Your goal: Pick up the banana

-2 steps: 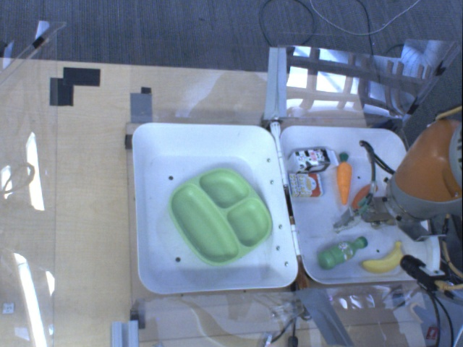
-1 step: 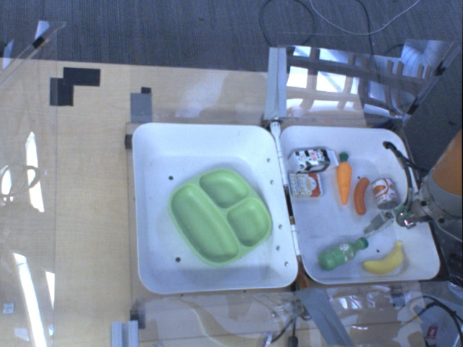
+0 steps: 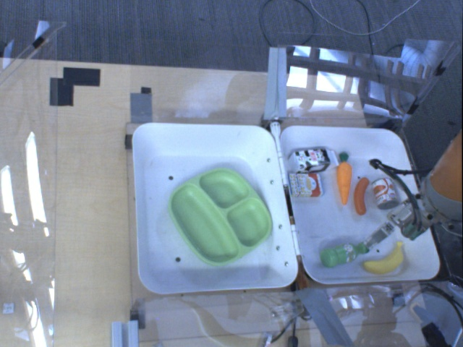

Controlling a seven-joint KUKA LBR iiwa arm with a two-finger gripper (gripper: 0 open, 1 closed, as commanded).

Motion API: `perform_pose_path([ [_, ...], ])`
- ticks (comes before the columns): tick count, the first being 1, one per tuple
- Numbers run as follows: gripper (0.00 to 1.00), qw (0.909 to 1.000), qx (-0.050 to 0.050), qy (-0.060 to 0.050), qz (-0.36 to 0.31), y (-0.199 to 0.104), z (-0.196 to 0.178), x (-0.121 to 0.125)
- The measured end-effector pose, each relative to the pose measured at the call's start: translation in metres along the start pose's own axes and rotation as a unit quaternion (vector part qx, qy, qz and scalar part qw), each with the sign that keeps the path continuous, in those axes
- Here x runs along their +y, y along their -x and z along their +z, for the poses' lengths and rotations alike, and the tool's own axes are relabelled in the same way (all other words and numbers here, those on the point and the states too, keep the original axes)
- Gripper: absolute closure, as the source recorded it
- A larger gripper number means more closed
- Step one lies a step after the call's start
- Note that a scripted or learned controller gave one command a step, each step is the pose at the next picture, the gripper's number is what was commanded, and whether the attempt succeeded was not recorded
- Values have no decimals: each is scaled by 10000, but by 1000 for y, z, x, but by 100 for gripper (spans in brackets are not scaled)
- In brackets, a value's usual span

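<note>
Claw (image 3: 391, 226) low over the right bin (image 3: 412, 147), near its right wall, fingertips pointing down-left. State of the claw: cannot tell, too small and blurred. Nothing seen between its tips.

Banana (image 3: 384, 260) flat on the bin floor at the lower right corner, just below the claw, close to the wall. Green bottle (image 3: 344, 253) just left of the banana, its cap end near the claw tips. Can (image 3: 383, 191), sausage (image 3: 360, 195) and carrot (image 3: 343, 179) above. Two cartons (image 3: 308, 172) farther left. Green tray (image 3: 221, 215) in the left bin (image 3: 152, 194).

Likely faults from here: contact with the bottle instead of the banana, owing to the tips sitting nearer the bottle; collision with the wall, owing to the banana's corner position; slip off the curved skin.

Arm pose: entry from the right edge, wrist (image 3: 441, 197) over the bin's right rim, tilted inward.
</note>
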State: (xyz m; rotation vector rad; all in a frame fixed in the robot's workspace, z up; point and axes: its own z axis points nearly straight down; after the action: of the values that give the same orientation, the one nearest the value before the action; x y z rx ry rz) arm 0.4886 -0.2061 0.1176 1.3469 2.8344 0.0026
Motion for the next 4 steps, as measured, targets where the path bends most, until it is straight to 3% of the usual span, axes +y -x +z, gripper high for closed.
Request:
perform_pose_path([
  [1,0,9800,-17,6,-1991,1,19,1],
  [2,0,9443,-47,23,-3292,1,29,4],
  [3,100,9451,-87,40,-3268,4,17,6],
  [4,0,9450,-84,40,-3270,4,17,6],
])
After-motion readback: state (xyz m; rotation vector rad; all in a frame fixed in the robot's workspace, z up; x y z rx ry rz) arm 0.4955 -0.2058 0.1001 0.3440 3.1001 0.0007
